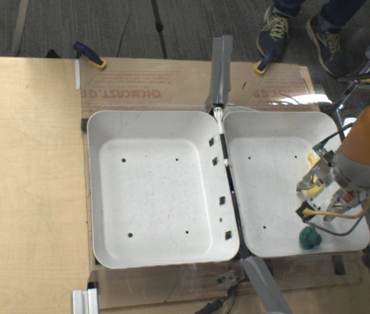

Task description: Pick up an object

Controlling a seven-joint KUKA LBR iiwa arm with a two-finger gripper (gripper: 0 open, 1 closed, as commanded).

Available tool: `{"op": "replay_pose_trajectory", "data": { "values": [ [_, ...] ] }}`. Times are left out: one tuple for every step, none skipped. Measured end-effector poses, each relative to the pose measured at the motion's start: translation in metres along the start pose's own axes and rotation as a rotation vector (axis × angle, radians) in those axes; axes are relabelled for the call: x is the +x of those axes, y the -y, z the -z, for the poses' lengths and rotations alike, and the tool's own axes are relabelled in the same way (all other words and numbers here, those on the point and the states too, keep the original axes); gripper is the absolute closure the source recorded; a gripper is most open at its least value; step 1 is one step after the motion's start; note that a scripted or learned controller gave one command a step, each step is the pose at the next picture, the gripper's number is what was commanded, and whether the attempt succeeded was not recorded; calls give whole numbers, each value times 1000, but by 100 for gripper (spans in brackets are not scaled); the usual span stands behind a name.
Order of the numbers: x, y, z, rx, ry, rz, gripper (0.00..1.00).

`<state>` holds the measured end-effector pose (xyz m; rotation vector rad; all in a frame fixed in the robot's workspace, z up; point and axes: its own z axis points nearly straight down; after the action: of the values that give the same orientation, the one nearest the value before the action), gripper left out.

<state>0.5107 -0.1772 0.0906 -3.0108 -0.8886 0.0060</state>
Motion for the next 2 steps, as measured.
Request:
{"op": "replay_pose_trajectory", "data": {
  "values": [
    [-34, -14, 70, -3, 0, 392, 0],
    [13, -29, 0, 0, 1, 122, 0]
  ]
}}
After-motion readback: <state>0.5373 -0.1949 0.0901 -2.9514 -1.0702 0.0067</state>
